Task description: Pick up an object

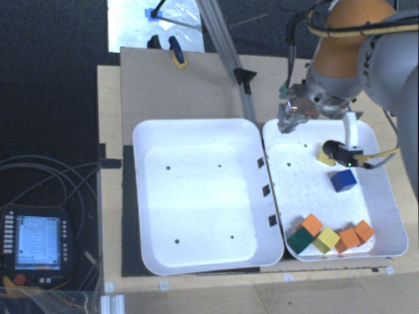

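From where I stand the arm (366, 38) leans in over the table (196, 87), its jaws (287, 123) hanging above the far left corner of the right bin (386, 195), though I cannot tell whether they are parted or closed, and nothing shows between them. Just right of the jaws lies a yellow block (325, 156) beside a black cable fitting (340, 152), with a blue cube (344, 180) a little nearer to me. Well toward me from the jaws sit two orange cubes (312, 224), a green cube (300, 241) and a yellow cube (325, 241), clustered; the left bin (141, 175) lies to the jaws' left.
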`<state>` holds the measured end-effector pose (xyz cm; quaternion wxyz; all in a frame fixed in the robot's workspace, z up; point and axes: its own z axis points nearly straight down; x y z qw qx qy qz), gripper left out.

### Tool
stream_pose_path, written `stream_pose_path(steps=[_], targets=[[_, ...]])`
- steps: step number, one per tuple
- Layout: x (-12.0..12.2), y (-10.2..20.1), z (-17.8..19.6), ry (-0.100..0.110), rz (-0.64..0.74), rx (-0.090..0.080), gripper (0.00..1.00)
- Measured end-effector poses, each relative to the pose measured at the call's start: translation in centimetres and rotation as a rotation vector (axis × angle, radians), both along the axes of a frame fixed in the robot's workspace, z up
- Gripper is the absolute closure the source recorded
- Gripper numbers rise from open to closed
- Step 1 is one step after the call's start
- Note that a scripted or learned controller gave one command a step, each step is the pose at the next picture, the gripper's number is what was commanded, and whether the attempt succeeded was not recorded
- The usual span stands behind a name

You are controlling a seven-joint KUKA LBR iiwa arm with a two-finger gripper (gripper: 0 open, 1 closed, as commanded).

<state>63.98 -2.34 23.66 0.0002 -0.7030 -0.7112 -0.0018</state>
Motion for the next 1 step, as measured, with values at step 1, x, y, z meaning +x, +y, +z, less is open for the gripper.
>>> stream_pose_path(steps=[1], targets=[[-0.07, 5.78, 1.4, -0.001, 0.0, 0.0, 1.0]])
